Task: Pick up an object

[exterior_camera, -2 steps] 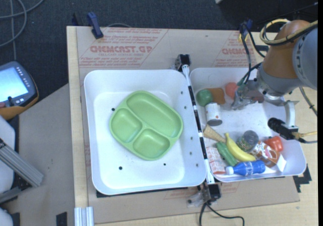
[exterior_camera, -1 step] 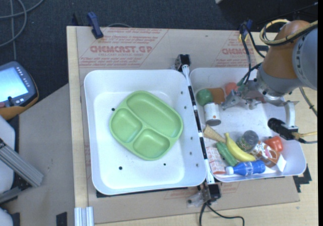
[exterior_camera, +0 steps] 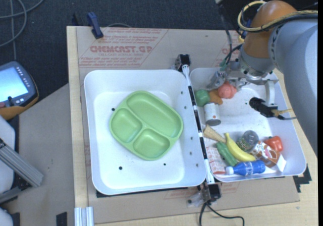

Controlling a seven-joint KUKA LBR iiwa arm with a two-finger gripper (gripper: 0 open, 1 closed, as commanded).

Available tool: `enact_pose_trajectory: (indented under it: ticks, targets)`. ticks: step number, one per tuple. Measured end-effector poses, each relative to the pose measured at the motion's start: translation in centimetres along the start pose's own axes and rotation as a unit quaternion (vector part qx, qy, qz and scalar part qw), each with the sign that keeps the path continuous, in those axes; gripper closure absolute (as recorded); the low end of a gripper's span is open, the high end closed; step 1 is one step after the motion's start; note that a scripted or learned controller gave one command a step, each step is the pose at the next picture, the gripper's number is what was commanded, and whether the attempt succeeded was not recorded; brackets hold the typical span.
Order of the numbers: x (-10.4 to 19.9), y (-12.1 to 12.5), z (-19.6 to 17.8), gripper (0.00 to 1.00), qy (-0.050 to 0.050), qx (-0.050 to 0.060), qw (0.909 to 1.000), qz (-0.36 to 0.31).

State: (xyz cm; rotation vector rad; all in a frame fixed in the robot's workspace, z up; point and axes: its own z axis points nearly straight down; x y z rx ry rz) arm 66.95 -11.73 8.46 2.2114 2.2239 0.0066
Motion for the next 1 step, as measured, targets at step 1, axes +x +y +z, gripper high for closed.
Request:
enact_pose_trajectory:
  ticks: [1]
  targets:
    - [-0.27,-0.15,-1.18,1.0,-0.001,0.0,1.0,0.002]
